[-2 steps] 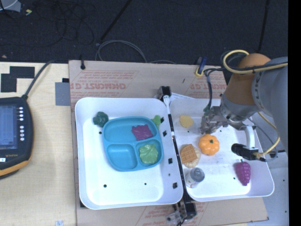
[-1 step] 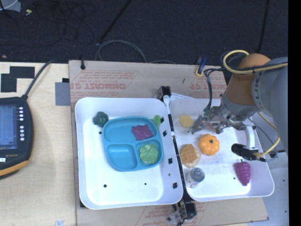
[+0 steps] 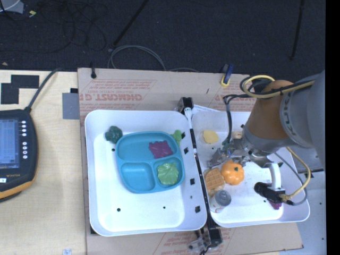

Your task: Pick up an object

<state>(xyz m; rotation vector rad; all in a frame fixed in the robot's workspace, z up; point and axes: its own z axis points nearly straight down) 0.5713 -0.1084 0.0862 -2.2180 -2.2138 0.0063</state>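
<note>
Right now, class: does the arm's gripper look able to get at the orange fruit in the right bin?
Probably yes: the gripper hangs just above the orange fruit, and only the waffle crowds one side.

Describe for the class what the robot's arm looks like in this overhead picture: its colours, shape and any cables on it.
The arm is a thick, rounded grey body with an orange band above the wrist. Below the band sits a grey metal wrist section leading to the gripper. Black cables loop beside the band, and yellow cable coils at its top; more yellow and black cable trails underneath.
</note>
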